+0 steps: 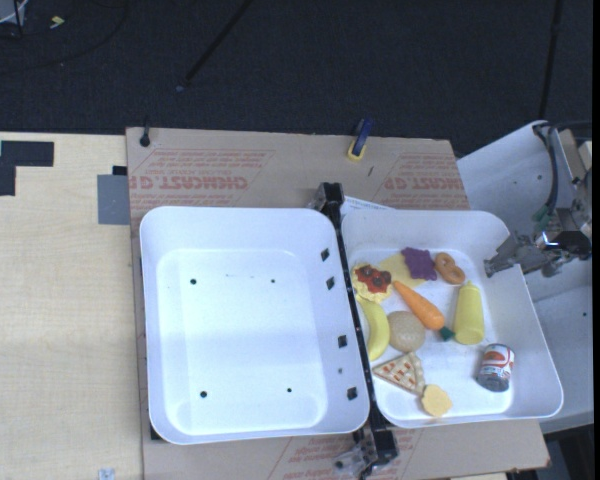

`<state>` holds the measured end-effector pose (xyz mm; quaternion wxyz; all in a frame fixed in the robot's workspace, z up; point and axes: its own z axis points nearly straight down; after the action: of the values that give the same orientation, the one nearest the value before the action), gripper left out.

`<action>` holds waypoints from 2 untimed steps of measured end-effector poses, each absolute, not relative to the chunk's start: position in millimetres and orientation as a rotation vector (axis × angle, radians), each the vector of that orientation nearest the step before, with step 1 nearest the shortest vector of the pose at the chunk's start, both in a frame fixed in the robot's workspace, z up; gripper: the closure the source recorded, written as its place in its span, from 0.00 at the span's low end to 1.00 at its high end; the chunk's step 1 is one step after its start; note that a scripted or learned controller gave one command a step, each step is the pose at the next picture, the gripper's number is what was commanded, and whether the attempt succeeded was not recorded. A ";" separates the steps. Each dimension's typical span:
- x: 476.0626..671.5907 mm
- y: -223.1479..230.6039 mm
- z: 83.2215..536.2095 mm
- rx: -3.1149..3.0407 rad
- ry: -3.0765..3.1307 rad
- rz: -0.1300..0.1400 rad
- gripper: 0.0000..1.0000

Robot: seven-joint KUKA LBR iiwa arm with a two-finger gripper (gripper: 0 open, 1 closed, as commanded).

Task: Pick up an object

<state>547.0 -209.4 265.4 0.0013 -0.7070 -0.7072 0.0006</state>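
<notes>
The right bin (525,298) holds several toy foods. Among them are a purple bunch of grapes (417,262), a small brown donut (448,267), an orange carrot (420,305), a yellow corn cob (468,313), a banana (376,330), a beige potato (407,331), a pizza slice (401,373), a yellow disc (436,401) and a red-and-white can (494,367). My gripper (502,261) hangs at the bin's right rim, to the right of the donut and apart from every object. Nothing is seen in it.
The left bin (170,268) lies beside the right one, with a black clamped divider (345,308) between them. Both rest on a cardboard sheet (240,168) on the wooden bench. A blue-and-yellow clip (359,140) sits at the cardboard's far edge.
</notes>
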 end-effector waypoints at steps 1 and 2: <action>545.5 -203.0 95.3 -2.210 -2.212 0.011 0.00; 548.1 -205.8 114.1 -2.220 -2.215 0.003 1.00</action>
<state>548.1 -205.8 114.1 0.0028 -0.7080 -0.7062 0.0010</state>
